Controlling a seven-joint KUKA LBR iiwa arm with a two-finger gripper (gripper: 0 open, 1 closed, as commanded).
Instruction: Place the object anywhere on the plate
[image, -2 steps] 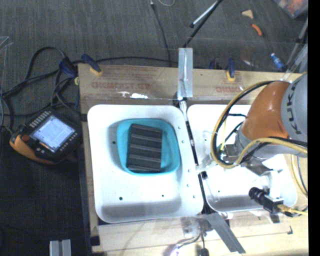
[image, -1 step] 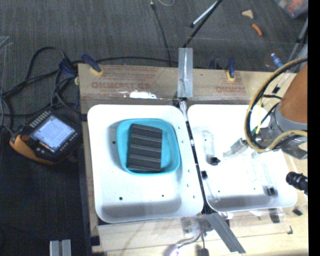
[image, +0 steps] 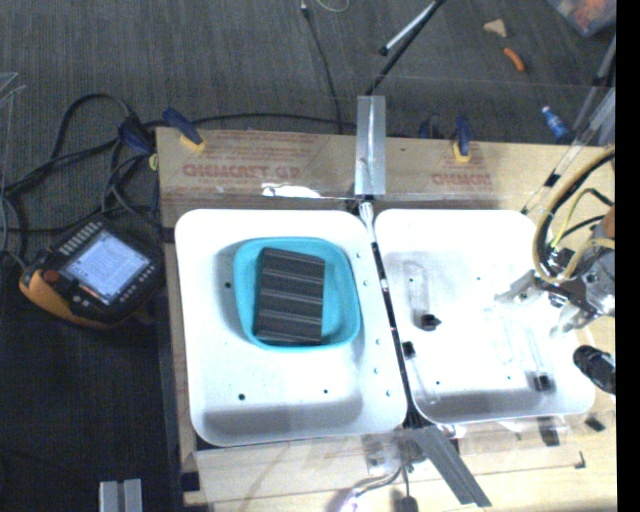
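Black ribbed block lies flat on the blue plate in the left bin, long axis running near-to-far, barely tilted. End effector sits at the right bin's far edge; finger state cannot be told. Risk: another sweep into the left bin could knock the block off the plate.

Pretty clearly a robotics lab. Plywood bench held with clamps, cables trailing on carpet, teach pendant lying there.
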